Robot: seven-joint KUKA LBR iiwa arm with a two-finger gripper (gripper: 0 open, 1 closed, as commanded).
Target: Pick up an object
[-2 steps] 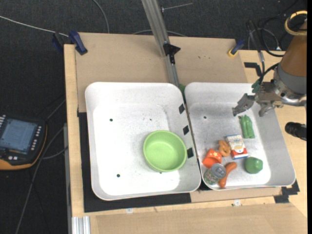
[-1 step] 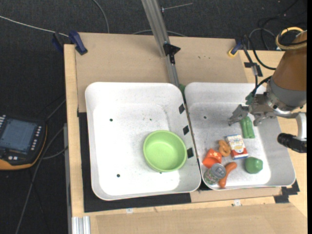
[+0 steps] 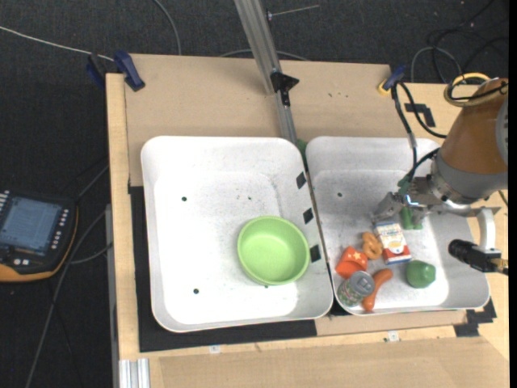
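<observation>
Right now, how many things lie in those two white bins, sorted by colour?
Green: 2, a bowl and a small round piece
Orange or red: 3
White carton: 1
Grey round piece: 1
Total: 7

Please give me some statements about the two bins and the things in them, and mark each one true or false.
1. The green bowl lies in the left bin. True.
2. The small carton lies in the left bin. False: it is in the right bin, among the small things.
3. The hand is over the right bin. True.
4. The green bowl is upside down. False: its opening faces up.
5. A green ball lies near the right bin's front right corner. True.
</observation>
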